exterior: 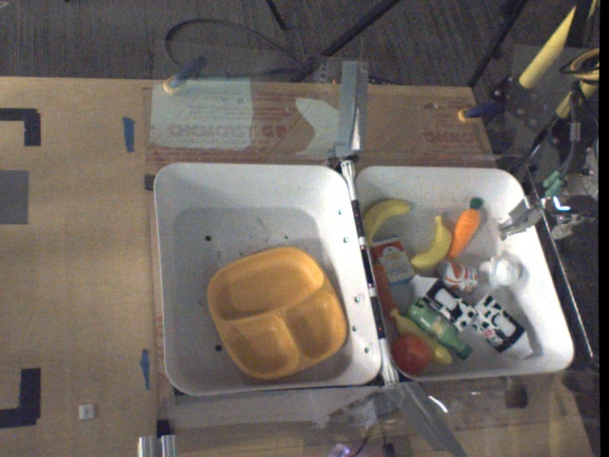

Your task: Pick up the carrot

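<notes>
The carrot [463, 229] is lying loose near the back of the right bin [557, 327], beside a banana [433, 247]. The gripper [521, 219] is hovering at the bin's right rim, so this looks like the approach; whether its jaws are apart I cannot tell. Next it needs to be moving left over the carrot and lowering.

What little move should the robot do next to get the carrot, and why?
Probably slide the pincer left over the carrot before lowering. The pincer sits at the right bin's right rim, apart from the carrot, which lies in the upper part of that bin close beside a banana, so a centred approach seems safest.
</notes>
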`<state>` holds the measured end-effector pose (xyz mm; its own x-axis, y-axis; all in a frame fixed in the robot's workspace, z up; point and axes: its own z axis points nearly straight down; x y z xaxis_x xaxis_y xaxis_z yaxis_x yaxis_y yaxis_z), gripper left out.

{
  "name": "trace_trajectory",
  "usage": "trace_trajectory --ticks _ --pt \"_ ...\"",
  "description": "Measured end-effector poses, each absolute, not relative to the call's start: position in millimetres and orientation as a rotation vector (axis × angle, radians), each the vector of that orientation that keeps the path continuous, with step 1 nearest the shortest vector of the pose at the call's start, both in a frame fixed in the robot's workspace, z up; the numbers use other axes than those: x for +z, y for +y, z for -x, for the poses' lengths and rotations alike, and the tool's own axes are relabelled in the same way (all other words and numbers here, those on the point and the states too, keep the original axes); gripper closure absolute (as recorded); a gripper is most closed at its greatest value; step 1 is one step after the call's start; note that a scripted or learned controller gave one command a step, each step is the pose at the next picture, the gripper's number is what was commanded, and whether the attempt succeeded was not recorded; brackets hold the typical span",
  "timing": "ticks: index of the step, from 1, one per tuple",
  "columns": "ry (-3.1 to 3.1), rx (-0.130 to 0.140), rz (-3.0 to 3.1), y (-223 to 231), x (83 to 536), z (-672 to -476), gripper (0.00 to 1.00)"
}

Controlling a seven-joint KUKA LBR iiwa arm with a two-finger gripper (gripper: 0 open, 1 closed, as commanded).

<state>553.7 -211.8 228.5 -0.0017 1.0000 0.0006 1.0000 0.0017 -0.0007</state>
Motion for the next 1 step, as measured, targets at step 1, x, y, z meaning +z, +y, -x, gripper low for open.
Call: trace_trajectory --ticks 1 --pt "-2.369 0.000 2.061 -206.3 108.4 -615.4 0.00"
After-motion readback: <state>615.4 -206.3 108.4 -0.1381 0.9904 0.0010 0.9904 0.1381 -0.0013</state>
